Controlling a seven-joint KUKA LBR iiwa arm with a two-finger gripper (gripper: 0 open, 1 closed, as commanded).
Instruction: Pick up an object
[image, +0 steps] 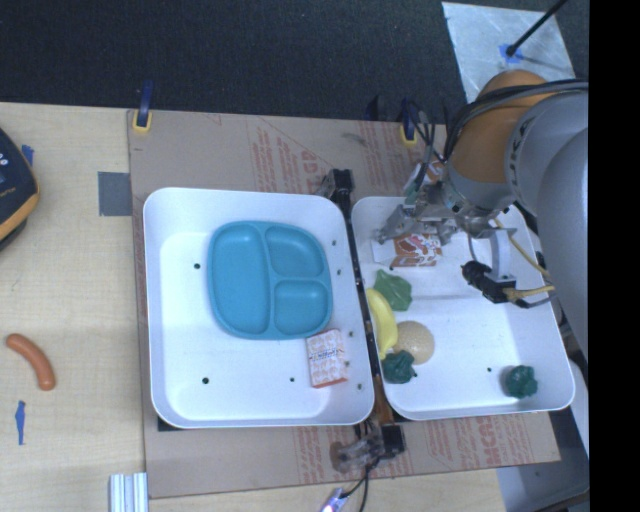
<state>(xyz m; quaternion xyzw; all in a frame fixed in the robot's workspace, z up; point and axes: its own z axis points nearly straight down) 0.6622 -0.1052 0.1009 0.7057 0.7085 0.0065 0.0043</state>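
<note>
A: What is sitting nearest us?

B: In the right white bin (545, 395), a dark green lump (519, 380) is lying near the near right corner. Another dark green piece (399, 367) is resting against a round beige ball (415, 341), beside a yellow banana (381, 320) along the left wall. A green leafy piece (394, 290) is sitting just beyond.

A: And the left white bin (170, 390)?

B: A small red-and-white packet (327, 358) is lying near its right side, touching the near corner of a light blue divided plate (269, 278).

A: The gripper (425, 228)?

B: It is hovering at the far left of the right bin, over a red-and-white printed packet (415, 250). I cannot tell how its fingers are standing.
</note>
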